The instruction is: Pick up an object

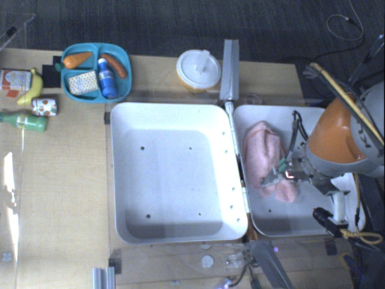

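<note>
From above, we see the pink cloth (267, 159) lying in the right bin (264, 223). The gripper (278, 174) touches the cloth's 4 o'clock edge; we cannot tell its state. At 9 o'clock sits the left bin (174, 173).

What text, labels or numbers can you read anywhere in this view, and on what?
None can be read.
Small carton: red and white print, too blurred.
Small can: patterned label, too small.
Blue bottle in the blue tray: label blurred.
Green bottle: no legible text.
</note>
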`<act>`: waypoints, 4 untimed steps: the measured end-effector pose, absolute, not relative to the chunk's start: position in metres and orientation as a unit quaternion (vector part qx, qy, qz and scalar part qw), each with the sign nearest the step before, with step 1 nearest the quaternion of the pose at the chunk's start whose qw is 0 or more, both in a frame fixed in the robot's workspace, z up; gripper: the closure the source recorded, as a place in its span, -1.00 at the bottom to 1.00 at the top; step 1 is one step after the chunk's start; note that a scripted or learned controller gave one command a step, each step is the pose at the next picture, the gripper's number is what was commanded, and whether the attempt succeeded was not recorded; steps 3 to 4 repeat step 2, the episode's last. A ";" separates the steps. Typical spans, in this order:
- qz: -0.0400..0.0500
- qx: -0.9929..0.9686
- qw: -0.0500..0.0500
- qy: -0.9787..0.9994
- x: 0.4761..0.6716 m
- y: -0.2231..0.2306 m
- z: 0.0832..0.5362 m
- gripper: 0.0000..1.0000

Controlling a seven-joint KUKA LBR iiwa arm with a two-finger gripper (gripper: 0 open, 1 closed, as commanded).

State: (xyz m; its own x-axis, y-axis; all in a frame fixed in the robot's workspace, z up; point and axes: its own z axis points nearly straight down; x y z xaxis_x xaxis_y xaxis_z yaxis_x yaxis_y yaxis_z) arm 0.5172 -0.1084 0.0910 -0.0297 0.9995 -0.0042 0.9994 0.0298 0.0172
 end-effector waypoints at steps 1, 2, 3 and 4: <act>0.007 0.696 0.010 0.718 0.520 -0.108 0.103 1.00; 0.001 0.617 0.001 0.787 0.579 -0.045 0.185 1.00; 0.001 0.617 0.001 0.787 0.579 -0.045 0.185 1.00; 0.001 0.617 0.001 0.787 0.579 -0.045 0.185 1.00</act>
